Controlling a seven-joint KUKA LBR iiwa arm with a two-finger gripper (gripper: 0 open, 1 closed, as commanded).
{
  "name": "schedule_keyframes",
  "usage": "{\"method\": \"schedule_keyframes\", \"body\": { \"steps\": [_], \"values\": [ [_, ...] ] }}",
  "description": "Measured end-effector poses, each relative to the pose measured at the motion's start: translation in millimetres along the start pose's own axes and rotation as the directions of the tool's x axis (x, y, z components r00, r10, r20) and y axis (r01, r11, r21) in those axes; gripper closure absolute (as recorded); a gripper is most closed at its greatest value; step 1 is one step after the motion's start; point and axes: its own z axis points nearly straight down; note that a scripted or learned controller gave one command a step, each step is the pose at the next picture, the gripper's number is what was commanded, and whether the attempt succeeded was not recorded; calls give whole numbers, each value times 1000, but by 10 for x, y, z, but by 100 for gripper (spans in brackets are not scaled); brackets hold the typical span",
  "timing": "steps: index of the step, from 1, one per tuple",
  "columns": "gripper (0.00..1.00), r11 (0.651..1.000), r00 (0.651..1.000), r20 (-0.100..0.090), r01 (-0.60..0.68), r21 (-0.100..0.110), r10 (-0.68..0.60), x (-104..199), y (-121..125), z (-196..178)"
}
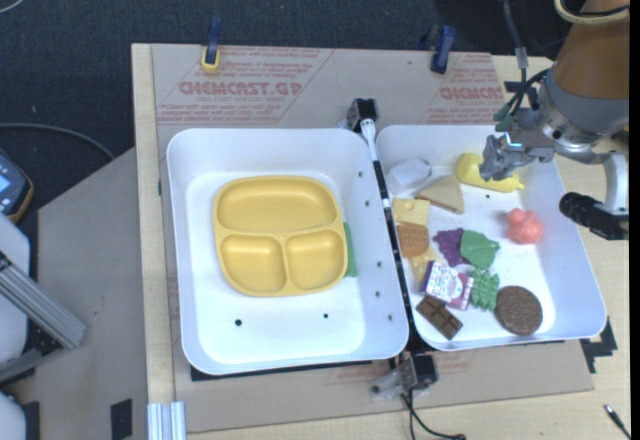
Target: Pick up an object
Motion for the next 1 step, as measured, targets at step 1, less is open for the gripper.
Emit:
{"method": "schedule_keyframes", "body": {
  "steps": [1],
  "values": [
    [100, 1000, 1000, 0, 2, 0, -2, 496, 284, 94]
  ]
}}
